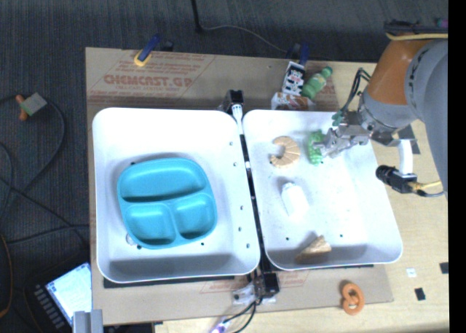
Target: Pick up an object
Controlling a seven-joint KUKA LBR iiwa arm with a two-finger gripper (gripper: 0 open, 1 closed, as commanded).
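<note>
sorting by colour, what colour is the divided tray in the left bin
Light blue; the tray shows plainly in the camera view.

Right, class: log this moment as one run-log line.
arm: over right bin | pincer: at green object | grasp: unconfirmed | left bin: blue tray

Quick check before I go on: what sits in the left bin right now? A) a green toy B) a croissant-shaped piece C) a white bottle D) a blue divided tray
D: the blue divided tray lies in the left bin, while the croissant-shaped piece and the white bottle lie in the right bin.
</note>
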